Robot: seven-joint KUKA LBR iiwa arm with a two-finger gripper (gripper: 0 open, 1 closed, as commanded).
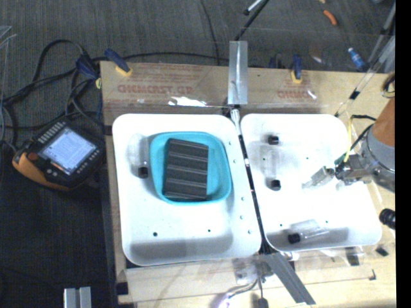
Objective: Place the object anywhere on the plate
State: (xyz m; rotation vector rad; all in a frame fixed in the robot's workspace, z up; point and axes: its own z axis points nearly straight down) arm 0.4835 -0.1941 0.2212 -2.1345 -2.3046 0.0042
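Jaws of the two-finger gripper (319,177): whether released or clenched cannot be told, since the tool appears as a pale blur at this slant. It hangs over the right-hand shallow white bin (321,140), near that bin's right wall and well apart from the plate; nothing can be made out in its grasp.

Dark grey ribbed rectangular block (186,169), taken as the task's thing: it lies flat inside the turquoise square plastic plate (220,172), which sits in the left-hand shallow white bin (180,236). The block rests wholly within the plate's raised rim, so the rim likely keeps it from sliding off. By this layout the placing appears done.

Orientation: the block's long axis runs from the far side of the bench toward the near side, tilted slightly; its ribs cross that axis.

Small clear black-capped vials (275,183) lie scattered in the right bin.
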